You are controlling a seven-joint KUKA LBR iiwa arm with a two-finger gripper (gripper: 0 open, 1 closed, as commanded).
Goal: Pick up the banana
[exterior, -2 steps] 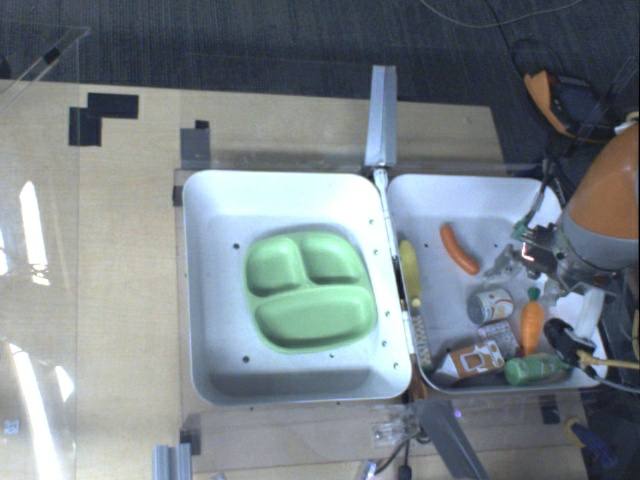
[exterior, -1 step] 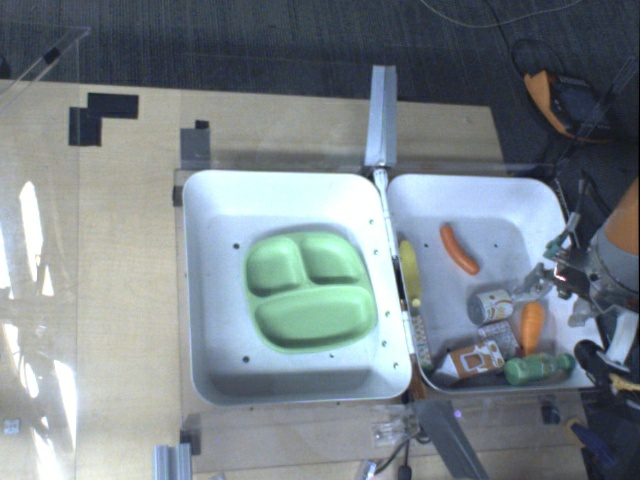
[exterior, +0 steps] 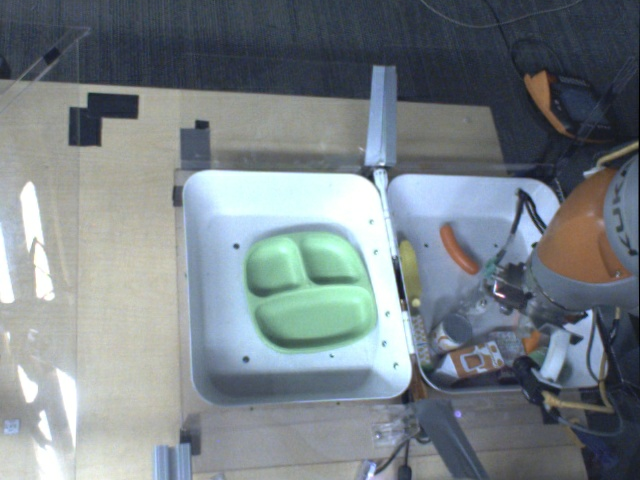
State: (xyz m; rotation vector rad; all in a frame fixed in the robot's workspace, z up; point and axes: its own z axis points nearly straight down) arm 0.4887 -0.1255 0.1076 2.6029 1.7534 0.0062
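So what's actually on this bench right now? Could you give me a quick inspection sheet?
Surface: wooden bench bearing two white bins.
Job's things: banana lying along the right bin's left wall.
Clutter: green divided tray in the left bin; orange sausage-like item and small packages in the right bin.
Grippers: gripper low over the right bin, apart from the banana.
Cables: black cable on the floor.
Surroundings: dark carpet.

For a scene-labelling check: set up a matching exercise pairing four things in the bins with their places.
Things:
1. banana
2. green tray
3. orange sausage
4. tool

Places:
A. middle of the left bin
B. upper part of the right bin
C. along the right bin's left wall
D. over the right bin's right half

Pairs: 1-C, 2-A, 3-B, 4-D
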